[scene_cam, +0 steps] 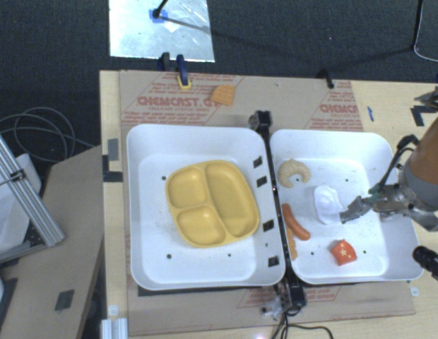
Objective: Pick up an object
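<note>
We see the bench spread under two shallow white bins set side by side, the left bin touching the right bin along a dark central seam. The grey arm comes in from the right edge, low over the right bin. In the left bin lies a yellow divided plate with three compartments, roughly in the middle of the floor and turned at a slant. On the bench beyond the bins we note a small tan cracker-like piece resting on the printed cardboard, well apart from everything else. Inside the right bin we find four small things: a white crumpled object near the middle, a pale croissant-shaped piece toward the upper left corner, an orange-red sausage lying at a slant near the seam, and a red strawberry-like toy toward the near wall. The gripper sits just beside the white crumpled object, on its right and seemingly touching its lower edge; we cannot tell how its jaws stand, as the tip is small and dark against the bin.
</note>
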Tool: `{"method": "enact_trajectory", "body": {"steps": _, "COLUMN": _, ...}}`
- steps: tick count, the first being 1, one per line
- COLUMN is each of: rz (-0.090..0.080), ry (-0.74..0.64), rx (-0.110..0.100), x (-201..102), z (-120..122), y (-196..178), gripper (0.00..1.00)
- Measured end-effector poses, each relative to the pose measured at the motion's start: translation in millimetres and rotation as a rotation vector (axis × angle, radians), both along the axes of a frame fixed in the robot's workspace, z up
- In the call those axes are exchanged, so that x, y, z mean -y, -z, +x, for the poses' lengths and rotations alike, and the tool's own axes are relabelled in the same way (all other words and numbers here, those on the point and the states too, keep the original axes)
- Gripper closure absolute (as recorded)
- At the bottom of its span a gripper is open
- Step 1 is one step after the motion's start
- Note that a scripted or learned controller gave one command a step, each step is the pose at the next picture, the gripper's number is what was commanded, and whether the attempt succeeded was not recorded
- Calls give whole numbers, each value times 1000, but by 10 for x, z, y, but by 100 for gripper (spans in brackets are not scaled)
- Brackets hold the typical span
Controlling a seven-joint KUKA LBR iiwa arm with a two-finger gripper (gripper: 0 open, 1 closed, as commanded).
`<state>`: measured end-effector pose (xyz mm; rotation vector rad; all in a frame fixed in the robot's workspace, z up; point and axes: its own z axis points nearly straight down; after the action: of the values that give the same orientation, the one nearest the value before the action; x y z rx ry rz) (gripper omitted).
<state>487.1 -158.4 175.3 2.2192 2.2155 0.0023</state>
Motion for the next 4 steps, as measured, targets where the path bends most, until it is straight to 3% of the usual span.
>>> {"method": "enact_trajectory", "body": {"steps": 1, "rz": 4, "ry": -8, "rx": -5, "x": -663, "z": 159, "y": 422, "gripper": 0}}
{"method": "enact_trajectory", "body": {"steps": 2, "rz": 7, "ry": -5, "rx": -4, "x": -756, "z": 217, "y": 883, "gripper": 0}}
{"method": "enact_trajectory", "body": {"steps": 3, "rz": 3, "ry": -1, "rx": -3, "x": -555, "z": 19, "y": 600, "gripper": 0}}
{"method": "enact_trajectory", "body": {"steps": 4, "rz": 3, "ry": -6, "rx": -2, "x": -479, "z": 406, "y": 914, "gripper": 0}}
